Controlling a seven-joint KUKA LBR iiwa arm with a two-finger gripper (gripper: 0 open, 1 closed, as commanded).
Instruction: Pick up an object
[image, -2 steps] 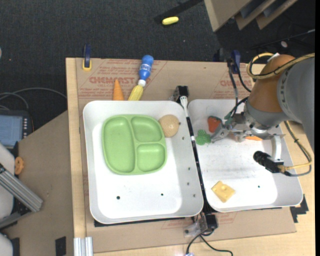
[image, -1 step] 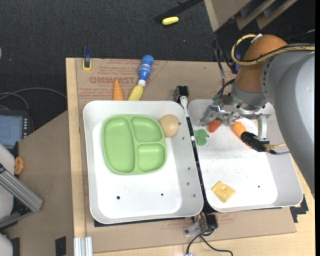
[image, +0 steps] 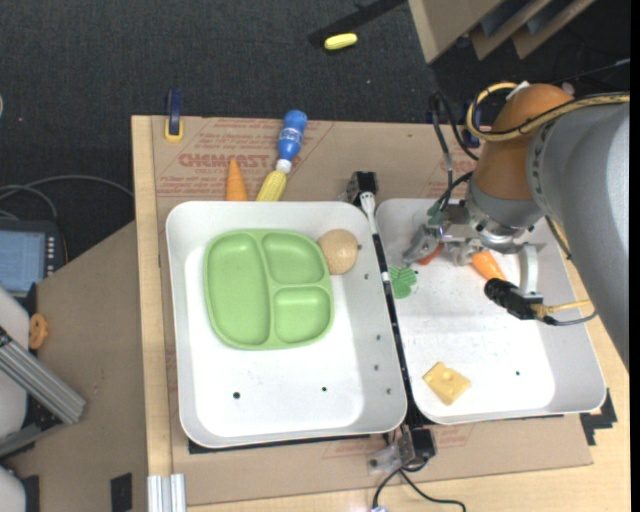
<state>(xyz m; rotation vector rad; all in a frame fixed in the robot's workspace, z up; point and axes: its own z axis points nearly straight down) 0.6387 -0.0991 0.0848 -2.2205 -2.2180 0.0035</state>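
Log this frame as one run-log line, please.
arm: over right bin | tool: low by orange piece | hold: none seen | left bin: green plate

Both white bins, the left bin and the right bin, are seen to be of smooth, faintly glossy plastic, and the green divided plate is moulded in a matt plastic. The bench top is covered with matt brown cardboard with red print. Above the jaws, the arm is finished in smooth grey with a glossy orange band.
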